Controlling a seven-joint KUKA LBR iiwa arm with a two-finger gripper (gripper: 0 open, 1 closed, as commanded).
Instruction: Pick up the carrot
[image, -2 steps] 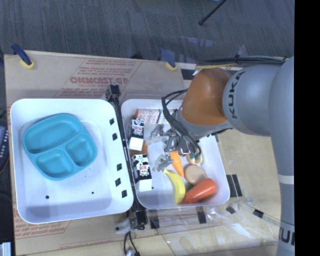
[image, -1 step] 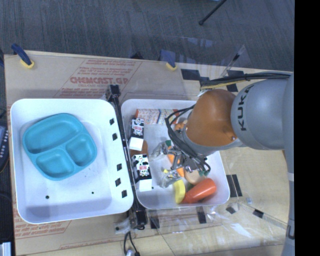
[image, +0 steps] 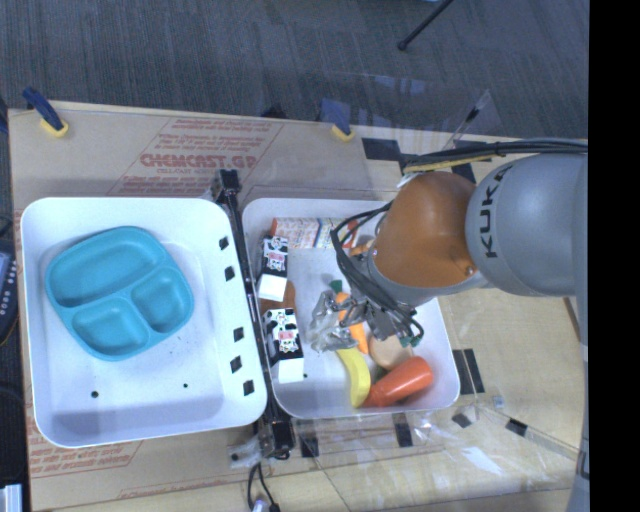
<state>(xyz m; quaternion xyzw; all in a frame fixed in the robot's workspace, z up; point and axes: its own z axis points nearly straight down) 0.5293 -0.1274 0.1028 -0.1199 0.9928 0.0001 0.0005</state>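
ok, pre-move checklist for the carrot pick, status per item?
1. Carrot located: ok, orange, at the right bin's near edge.
2. Gripper over the carrot: not ok, it sits up and left of it.
3. Grip state: cannot tell.
4. Clutter beside the carrot: not ok, the banana touches its left end.
5. Carrot top unobstructed: ok.
6. Left bin involved: ok, it bears a blue tray, away from the arm.
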